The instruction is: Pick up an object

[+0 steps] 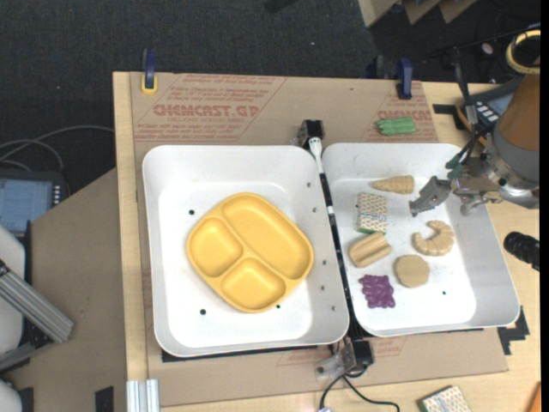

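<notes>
Broadly, the left bin [163,230] matters little to a grasp. It holds one yellow plate [249,250], a smooth, glossy piece of moulded plastic with three compartments, wide, flat and hard to pinch except at its rim.

Better candidates lie in the right bin [489,281], all small toy foods, well apart from one another. Nearest the divider sit a tan bread roll [370,248], oblong and rounded, and above it a flat checked wafer [371,211] with a green edge. Below the roll is a knobbly bunch of purple grapes [377,290], probably soft or rubbery. Towards the far wall lies a pale ribbed cone [393,184], tapering to the left. A round, matt biscuit [412,271] rests near the middle, and just to its right a curved croissant [434,239] with a ridged back.

The gripper [427,197] hangs over this bin between the cone and the croissant, tilted, holding nothing that can be seen. Whether it is spread or closed cannot be told from this angle.

The croissant looks the closest target. I would centre over its thick middle, close across the narrow width rather than along the curve, and descend straight down. The roll is the safer alternative, since its even sides should resist slipping.
</notes>
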You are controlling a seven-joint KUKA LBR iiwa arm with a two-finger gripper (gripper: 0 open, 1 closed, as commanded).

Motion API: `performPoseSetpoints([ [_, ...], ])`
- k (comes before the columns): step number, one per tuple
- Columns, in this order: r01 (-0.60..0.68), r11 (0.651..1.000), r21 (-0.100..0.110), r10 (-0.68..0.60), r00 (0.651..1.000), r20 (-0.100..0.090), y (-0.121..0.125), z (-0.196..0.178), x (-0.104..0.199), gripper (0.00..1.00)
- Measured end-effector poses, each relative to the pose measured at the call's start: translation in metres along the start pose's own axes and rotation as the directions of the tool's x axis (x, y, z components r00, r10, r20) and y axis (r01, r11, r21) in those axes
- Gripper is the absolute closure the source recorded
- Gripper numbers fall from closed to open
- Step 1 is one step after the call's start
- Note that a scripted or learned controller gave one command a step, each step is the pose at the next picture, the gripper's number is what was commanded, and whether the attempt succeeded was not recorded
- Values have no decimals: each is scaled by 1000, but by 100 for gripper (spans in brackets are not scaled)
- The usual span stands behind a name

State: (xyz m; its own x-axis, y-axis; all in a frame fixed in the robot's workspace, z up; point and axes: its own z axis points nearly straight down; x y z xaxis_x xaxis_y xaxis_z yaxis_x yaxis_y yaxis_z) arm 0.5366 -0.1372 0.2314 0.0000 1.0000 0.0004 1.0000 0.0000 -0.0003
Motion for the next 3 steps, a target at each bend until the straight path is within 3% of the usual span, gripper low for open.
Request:
performPoseSetpoints([
  [1, -9, 1000, 7, 9, 1000, 1, -21, 65, -92, 0],
  [2, 5, 1000, -6, -5, 1000, 3, 52, 149, -70, 0],
  [3, 11, 1000, -9, -11, 1000, -2, 132, 146, 21, 0],
])
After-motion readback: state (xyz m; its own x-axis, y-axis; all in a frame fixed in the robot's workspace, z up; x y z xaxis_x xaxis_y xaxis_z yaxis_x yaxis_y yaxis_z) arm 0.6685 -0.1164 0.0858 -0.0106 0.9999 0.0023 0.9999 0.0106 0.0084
